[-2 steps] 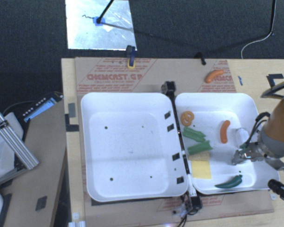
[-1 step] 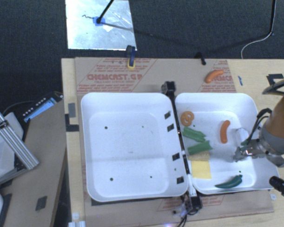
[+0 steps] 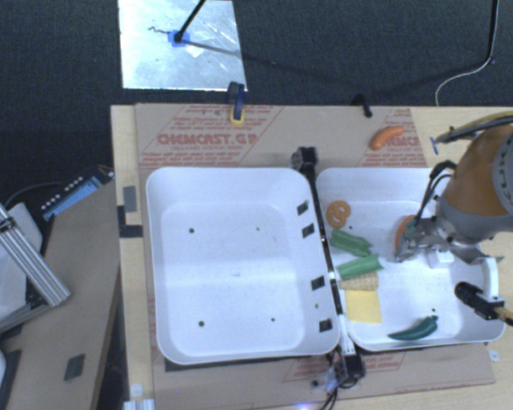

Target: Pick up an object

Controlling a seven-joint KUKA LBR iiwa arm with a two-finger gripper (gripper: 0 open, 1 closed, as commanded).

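A: Well, we start at the gripper (image 3: 407, 247), low in the right bin (image 3: 382, 180) toward the right of the frame, with the grey arm (image 3: 491, 192) and its orange band coming in from the right edge.

B: We cannot tell how far it is open; the wrist covers that part. Just beside it, on its left, we see an orange-red rounded piece (image 3: 403, 230), partly hidden, and we cannot say whether they touch.

A: Agreed. Moving left, we find a small orange pretzel-like ring (image 3: 338, 212) near the divider. Below it lie two green pods (image 3: 352, 241), one above the other.

B: Under them we see a short corn cob (image 3: 358, 282), touching the lower pod, and then a flat yellow square (image 3: 363, 306), like a cheese slice.

A: Near the bin's lower edge we have a dark green pepper (image 3: 415, 327), well apart from the gripper.

B: The left bin (image 3: 166, 270) sits beside it, white. Outside the bins, on the cardboard at the upper right, lies an orange sausage-shaped toy (image 3: 387, 137).

A: And at the top left of the frame we see a shiny silver sheet (image 3: 150, 52) on the dark floor.
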